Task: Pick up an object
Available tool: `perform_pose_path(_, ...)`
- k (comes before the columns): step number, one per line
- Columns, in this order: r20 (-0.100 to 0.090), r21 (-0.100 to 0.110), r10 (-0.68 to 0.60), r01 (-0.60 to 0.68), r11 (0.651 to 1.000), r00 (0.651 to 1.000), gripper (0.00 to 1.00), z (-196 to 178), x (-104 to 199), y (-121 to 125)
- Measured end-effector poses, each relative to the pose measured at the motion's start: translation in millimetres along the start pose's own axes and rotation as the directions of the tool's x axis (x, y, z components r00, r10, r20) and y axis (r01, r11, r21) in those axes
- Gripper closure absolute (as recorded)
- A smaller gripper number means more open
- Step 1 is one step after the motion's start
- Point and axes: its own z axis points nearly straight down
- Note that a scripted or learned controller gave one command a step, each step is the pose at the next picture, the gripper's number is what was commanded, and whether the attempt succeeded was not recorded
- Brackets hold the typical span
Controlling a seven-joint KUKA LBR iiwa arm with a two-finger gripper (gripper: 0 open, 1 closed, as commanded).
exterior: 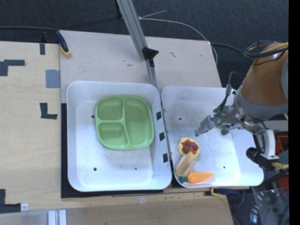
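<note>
No text, label, brand, number or sign can be read anywhere: the two white bins, the green plate, the toy food and the surface all appear without legible markings.

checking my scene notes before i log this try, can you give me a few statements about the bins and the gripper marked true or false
1. The green divided plate lies in the left bin. True.
2. The orange carrot lies on the green plate. False: it lies in the right bin, near its front edge.
3. The gripper is above the right bin. True.
4. The gripper holds the small tart with red topping. False: the tart lies on the bin floor, apart from the gripper.
5. The tan bun-like item lies between the tart and the carrot. True.
</note>
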Motion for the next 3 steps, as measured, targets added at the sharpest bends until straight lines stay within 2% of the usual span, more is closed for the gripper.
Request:
perform_pose_path(1, 0.0, 0.0, 0.0, 0.0, 1.0, 1.0, 0.0, 0, 0, 0)
perform_pose_path(3, -0.001, 0.006, 0.001, -0.001, 1.0, 1.0, 0.0, 101, 5, -13)
